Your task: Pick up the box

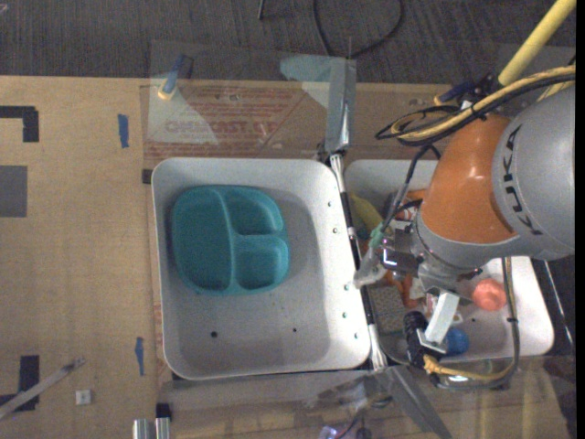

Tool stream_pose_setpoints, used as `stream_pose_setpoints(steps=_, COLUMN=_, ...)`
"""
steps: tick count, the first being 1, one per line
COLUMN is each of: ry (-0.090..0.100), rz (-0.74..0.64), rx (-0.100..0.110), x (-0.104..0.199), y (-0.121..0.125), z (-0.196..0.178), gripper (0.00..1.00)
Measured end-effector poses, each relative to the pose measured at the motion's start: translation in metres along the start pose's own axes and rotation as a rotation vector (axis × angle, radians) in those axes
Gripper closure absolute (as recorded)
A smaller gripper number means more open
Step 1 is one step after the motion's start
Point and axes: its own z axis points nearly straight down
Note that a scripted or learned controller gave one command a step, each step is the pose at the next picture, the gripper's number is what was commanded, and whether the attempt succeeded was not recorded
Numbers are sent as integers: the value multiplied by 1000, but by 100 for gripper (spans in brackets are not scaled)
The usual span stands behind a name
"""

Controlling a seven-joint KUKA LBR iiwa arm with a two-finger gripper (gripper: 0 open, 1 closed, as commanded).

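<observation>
Gripper (395, 262) sits low over the left part of the right bin (532, 323), beneath the wrist. Whether it is apart or together cannot be told, since the arm's (471, 190) own bulk covers it. Nothing is seen clamped in it.

Findings, left to right:

- Bench (73, 245): bare board with tape marks.
- Left bin (265, 332): holds one teal divided plate (228, 239), lying flat towards its far left.
- Right bin: largely hidden by the arm. A yellow-green item (366, 212) lies against its left wall on the far side.
- Box (388, 307): taken to be the dark, flat, rectangular item at the near left of the right bin. It is hard by the left wall and just on the near side of the gripper. Identification is tentative, as only part of it shows.
- Further right: a blue item (456, 341) near the front and a salmon-red item (490, 294) beyond it.

Assessment of handling:

- If it is a carton, the box is likely light and fairly stiff, and its faces could dent under a hard squeeze.
- It appears to lie flat, and the wall crowds one side.
- The sound hold would be across the narrower pair of edges, taken from the side away from the wall.
- Risks are a glancing contact with the wall and the box sliding instead of lifting
</observation>
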Motion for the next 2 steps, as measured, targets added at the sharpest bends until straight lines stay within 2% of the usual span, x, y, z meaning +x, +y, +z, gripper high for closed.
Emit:
stream_pose_setpoints(steps=1, ry=-1, rz=144, rx=-4, x=-66, y=50, z=-28, gripper=0)
stream_pose_setpoints(steps=2, ry=-1, rz=-50, rx=-5, x=-152, y=48, z=-162, gripper=0)
